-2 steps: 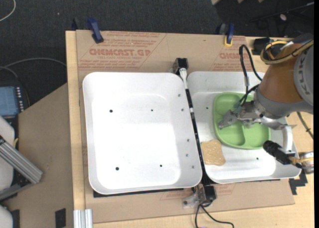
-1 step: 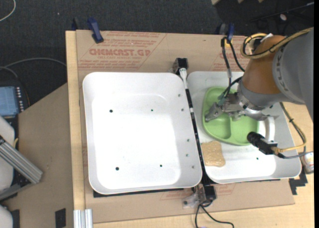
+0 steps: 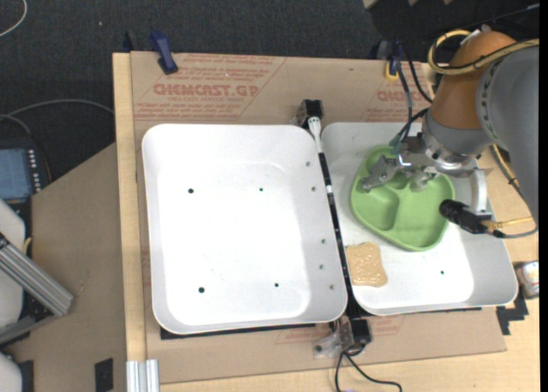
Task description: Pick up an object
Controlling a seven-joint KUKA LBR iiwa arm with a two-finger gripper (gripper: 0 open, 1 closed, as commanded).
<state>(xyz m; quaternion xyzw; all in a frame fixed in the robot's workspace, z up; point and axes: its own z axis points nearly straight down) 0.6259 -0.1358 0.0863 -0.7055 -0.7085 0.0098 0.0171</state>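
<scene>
A green divided dish (image 3: 409,215) lies in the right bin (image 3: 467,283). Near that bin's front left corner sits a tan, toast-like piece (image 3: 366,264). My gripper (image 3: 398,178) hangs over the dish's upper left part, reaching in from the right. Its metal fingers (image 3: 374,180) are spread apart and open, with nothing between them. The wrist hides the dish's far rim.
The left bin (image 3: 171,210) lies beside the right one, with a black divider strip (image 3: 328,202) between them. The grey arm with its orange band (image 3: 462,91) covers the right bin's far right corner. Cables (image 3: 505,228) run along the right side.
</scene>
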